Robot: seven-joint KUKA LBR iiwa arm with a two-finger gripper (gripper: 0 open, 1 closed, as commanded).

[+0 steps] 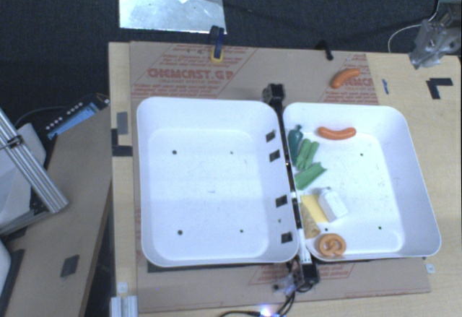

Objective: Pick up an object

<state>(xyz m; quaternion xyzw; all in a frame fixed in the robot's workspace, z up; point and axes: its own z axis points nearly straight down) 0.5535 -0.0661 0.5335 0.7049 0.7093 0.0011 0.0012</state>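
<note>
Two shallow white bins sit side by side on the desk [180,63], over a sheet of printed cardboard [195,70]. The left bin [209,185] shows bare white floor. The right bin [382,185] carries the loose things, all gathered toward its left wall and upper part.

An orange sausage-shaped piece [337,133] lies near the top of the right bin, roughly level. Below and to its left, against the dividing wall, is a cluster of green pieces [304,158], one darker green piece at the top and lighter, elongated ones fanning down and to the right. Lower still, a yellow block [312,211] lies along the wall, with a small white piece [332,203] touching its right side. A curled orange ring-like piece [332,245] rests near the bin's bottom left corner, just below the yellow block.

A second orange sausage [345,78] lies outside the bins on the cardboard, above the right bin's top edge.

At the far upper right, well apart from the bins, a grey metallic part of the arm's hand [432,45] hangs over the desk's edge. Whether it is parted or closed cannot be told; it is too small and blurred.
</note>
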